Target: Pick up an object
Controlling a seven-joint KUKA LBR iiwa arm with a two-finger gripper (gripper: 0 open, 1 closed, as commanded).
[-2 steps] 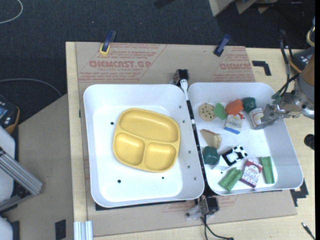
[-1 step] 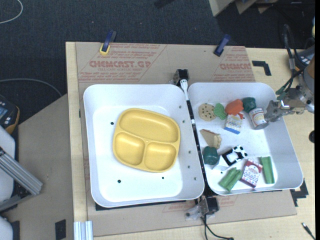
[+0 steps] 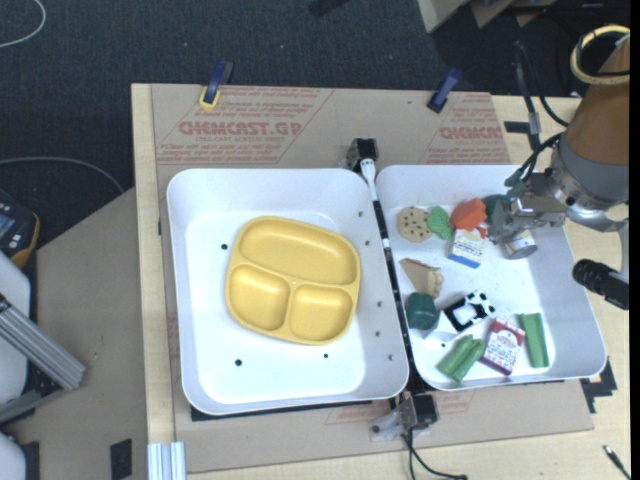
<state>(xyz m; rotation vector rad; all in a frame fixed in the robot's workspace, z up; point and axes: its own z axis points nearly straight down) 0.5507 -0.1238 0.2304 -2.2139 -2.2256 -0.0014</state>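
Observation:
My gripper point(image 3: 508, 230) hangs over the upper right part of the right bin point(image 3: 570, 298), just right of an orange object point(image 3: 468, 212) and a small white and blue box point(image 3: 466, 249). A round cookie point(image 3: 411, 224) and a green piece point(image 3: 438, 222) lie left of those. Lower in the bin are a tan wedge point(image 3: 421, 273), a teal lump point(image 3: 421, 311), a black and white object point(image 3: 467, 310), a green block point(image 3: 458, 357), a red packet point(image 3: 502, 346) and a green cylinder point(image 3: 535, 338). I see nothing held in the gripper.
The left bin point(image 3: 195, 298) holds a yellow divided plate point(image 3: 292, 279). The arm's grey body and orange band point(image 3: 600, 138) stand over the right bin's far right edge. Two clamps point(image 3: 212, 85) point(image 3: 443, 90) sit at the bench's back edge.

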